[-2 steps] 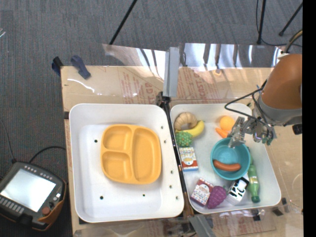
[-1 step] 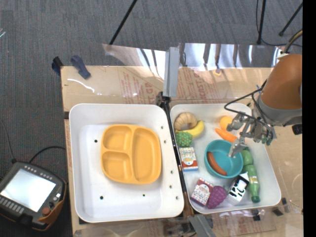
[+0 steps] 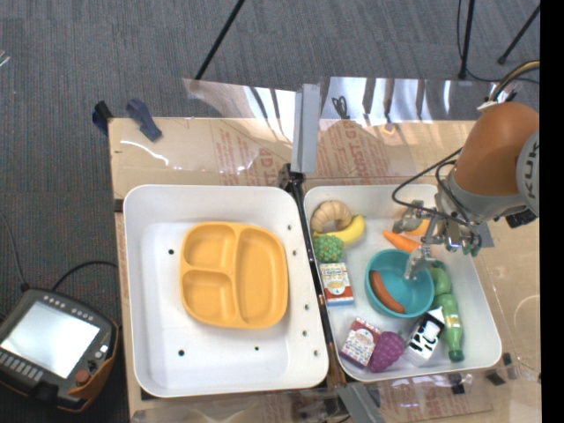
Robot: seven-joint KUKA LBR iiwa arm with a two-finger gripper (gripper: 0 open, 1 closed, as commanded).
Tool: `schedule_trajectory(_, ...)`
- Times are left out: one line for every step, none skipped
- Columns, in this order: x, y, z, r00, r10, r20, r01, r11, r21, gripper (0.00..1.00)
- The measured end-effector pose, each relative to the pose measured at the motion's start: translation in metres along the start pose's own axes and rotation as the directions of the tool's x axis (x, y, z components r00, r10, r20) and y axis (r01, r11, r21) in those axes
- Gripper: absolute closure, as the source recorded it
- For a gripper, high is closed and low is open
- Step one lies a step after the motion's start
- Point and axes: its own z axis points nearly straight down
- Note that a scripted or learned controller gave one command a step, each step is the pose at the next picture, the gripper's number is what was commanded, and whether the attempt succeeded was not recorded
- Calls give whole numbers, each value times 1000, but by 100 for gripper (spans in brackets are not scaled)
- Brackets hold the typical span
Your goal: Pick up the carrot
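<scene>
While the arm reaches in from the right, its end effector [image 3: 434, 236] hangs over the right bin [image 3: 489, 324], at the far side of the blue bowl [image 3: 388, 300]. I cannot tell if it is grasping anything, because its metal parts are small and crowd together from above. The carrot [image 3: 402, 241] is in that same right bin, near the back. It lies just past the rim of the blue bowl, between the bowl and the bin's far wall. It is right beside the end effector, on the side toward the yellow banana [image 3: 351, 229]. Part of the carrot seems to hide under the metal parts, so I cannot say if they touch. Its long way runs mostly across the bin, from the banana side toward the arm, with a small slant. My guess is that the next move is a short one: go a little toward the banana, line up across the carrot's thin middle, then go down. The bowl rim is very close and could get in the way. A red sausage [image 3: 388, 291] lies in the bowl. The yellow tray [image 3: 234, 274] sits in the left bin [image 3: 141, 236], well apart from all this.
</scene>
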Motion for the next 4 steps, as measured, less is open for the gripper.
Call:
schedule_trajectory(-3,5,-13,1000,-5,7,5,1000,-5,100)
schedule_trajectory(68,-10,-27,986,-163,22,163,987,4,100)
schedule_trajectory(71,80,-114,998,-64,9,64,998,-1,100)
schedule_trajectory(168,154,-100,997,-78,-1,78,997,-1,100)
